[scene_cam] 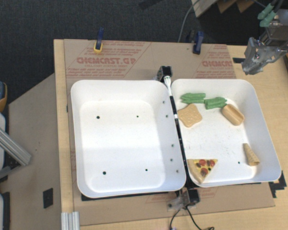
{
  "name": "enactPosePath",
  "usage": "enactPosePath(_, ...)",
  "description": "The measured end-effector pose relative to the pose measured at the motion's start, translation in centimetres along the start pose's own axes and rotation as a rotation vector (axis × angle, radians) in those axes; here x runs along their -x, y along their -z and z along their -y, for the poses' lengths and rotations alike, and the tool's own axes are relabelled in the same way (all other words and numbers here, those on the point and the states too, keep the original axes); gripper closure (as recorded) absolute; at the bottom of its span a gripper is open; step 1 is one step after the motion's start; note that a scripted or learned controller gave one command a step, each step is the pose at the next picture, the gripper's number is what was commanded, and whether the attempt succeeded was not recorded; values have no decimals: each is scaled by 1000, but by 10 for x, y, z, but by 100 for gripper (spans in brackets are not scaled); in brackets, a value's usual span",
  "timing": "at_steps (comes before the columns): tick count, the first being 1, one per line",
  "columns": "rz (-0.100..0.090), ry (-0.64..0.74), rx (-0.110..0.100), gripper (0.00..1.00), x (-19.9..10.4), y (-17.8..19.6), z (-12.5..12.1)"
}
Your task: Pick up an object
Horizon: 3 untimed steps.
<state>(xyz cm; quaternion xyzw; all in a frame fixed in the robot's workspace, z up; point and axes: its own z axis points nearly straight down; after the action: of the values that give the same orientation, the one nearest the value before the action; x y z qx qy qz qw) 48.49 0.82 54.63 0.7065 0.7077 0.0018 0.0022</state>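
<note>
toys (216, 128) well below tool (259, 56)

Two white bins sat side by side on the bench (134, 56). The left bin (81, 128) lay beside the right bin (264, 123), which held six things: two green pieces (192, 97) (215, 102) near its far edge, a toast slice (189, 115) by its left wall, a bun (232, 114) just right of the green pieces, a cone (251, 154) near its right edge, and a pizza slice (202, 168) at its near left corner. The end effector (257, 61) hung over the bench's far right corner, apart from the bins.
</note>
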Motion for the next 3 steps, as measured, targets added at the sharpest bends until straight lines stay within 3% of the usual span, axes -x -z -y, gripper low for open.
enactPosePath(1,0,-4,-8,100,20,-12,-9)
enactPosePath(2,2,-7,-4,100,83,-11,-9)
enactPosePath(3,1,-4,-4,100,106,-11,-4)
